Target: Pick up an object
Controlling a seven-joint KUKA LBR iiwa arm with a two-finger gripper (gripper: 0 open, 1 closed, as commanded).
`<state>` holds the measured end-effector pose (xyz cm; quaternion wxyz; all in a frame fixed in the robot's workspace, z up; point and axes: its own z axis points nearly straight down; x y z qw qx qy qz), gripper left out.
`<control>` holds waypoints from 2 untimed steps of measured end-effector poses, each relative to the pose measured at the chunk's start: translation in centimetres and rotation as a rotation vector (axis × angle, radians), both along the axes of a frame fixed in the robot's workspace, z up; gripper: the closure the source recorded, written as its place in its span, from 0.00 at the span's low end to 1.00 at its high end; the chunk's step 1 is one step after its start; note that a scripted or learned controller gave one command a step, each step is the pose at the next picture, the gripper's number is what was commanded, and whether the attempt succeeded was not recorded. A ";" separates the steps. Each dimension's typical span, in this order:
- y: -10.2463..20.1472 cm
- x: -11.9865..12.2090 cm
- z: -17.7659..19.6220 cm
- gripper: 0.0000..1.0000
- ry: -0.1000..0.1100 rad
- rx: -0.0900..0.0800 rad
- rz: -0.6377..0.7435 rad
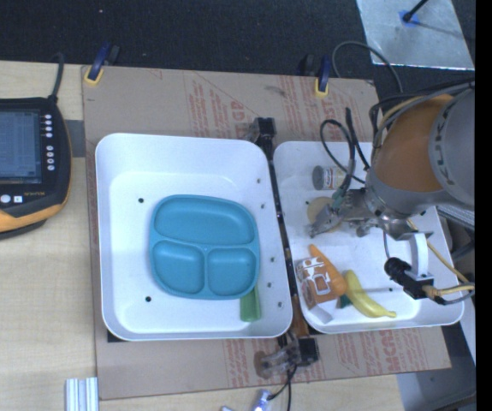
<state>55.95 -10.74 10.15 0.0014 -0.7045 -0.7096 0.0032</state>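
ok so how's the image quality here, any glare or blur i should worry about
Camera view: the white left bin is brightly lit and nearly washed out along its rim, though the blue divided plate stays clear; the arm at the right looks soft and casts shade over the right bin, so the small items under it, near the gripper, are hard to make out; the banana reads sharply.

hand [341, 215] blurred, small grey object [322, 177] unidentifiable
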 end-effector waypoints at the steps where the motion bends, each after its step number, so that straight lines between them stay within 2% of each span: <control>1: -0.1 6.9 -1.0 0.00 -0.004 0.003 -0.005; 2: 0.4 9.0 -1.4 0.00 0.028 0.006 -0.012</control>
